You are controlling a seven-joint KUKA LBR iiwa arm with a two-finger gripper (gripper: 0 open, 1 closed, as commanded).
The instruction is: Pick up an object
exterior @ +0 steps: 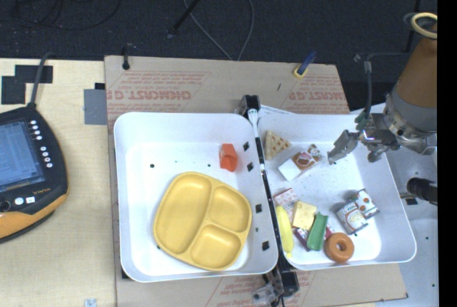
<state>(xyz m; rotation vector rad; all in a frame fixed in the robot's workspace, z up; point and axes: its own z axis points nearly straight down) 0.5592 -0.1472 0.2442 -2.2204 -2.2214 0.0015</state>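
Observation:
My gripper (341,146) hangs over the upper right part of the right bin (400,227), reaching in from the right below the arm's orange band. Nothing shows between its tips. Just to its left lies a white box with a red-brown toy (303,159) on it, and a pizza slice (275,143) lies further left. Lower in the bin are a small carton (285,197), a yellow block (304,213), a banana (284,230), a green piece (318,227), a doughnut (338,247) and a printed packet (357,211).
The left bin (136,155) holds a yellow divided plate (202,220) and an orange-red block (228,157) near the divider. A pendant with a screen (25,163) lies at the far left. Cables run across the dark floor behind the bench.

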